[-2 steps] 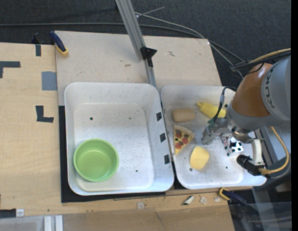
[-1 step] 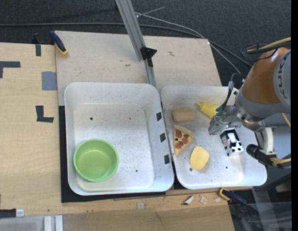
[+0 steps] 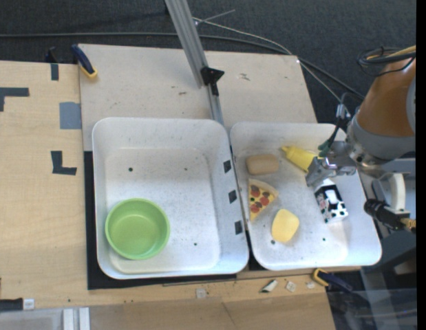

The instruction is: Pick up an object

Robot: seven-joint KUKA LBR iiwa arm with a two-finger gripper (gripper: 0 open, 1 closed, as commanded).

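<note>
The right bin (image 3: 357,249) holds a tan bread roll (image 3: 262,163), a yellow mustard bottle (image 3: 299,157), a pizza slice (image 3: 261,198) and a yellow rounded piece (image 3: 285,225). My gripper (image 3: 331,205) hangs low over the right side of this bin. It is below and to the right of the mustard bottle and right of the yellow piece, about a hand's width from it. Nothing shows in its grasp. The arm (image 3: 385,115), grey with an orange band, reaches in from the right.
A green bowl (image 3: 137,229) sits in the front left corner of the left bin (image 3: 157,136). A slanted metal pole (image 3: 192,40) stands behind the bins. Cables run across the dark floor behind the bench.
</note>
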